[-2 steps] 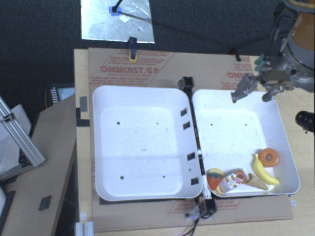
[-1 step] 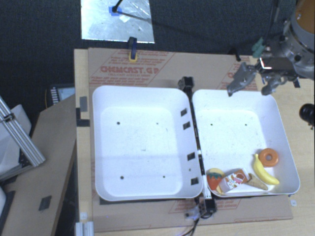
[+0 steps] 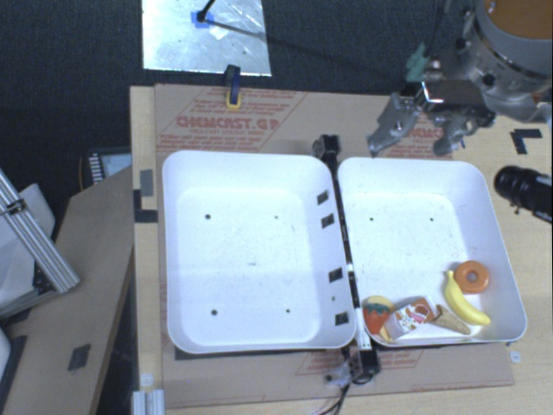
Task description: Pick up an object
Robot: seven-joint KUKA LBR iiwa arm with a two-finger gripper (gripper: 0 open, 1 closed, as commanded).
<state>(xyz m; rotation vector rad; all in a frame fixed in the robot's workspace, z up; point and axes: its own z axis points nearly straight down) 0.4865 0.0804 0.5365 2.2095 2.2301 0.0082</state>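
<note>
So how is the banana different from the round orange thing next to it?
The banana is yellow, long and curved; the round orange thing is orange, flat-looking and ring-shaped with a darker middle. The banana stretches further across the bin than the orange ring, which sits compact by the banana's upper end. Both lie in the near right corner of the right bin, close together.

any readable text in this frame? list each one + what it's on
"CHEMCAST GP" in red, on the brown protective sheet behind the left bin.
More red print, same style, on that sheet behind the right bin: partly hidden by the pincer, not readable.
Red print on the sheet's front edge, below the bins: too small to read.
Small packet in the right bin: printed, but blurred.
</note>
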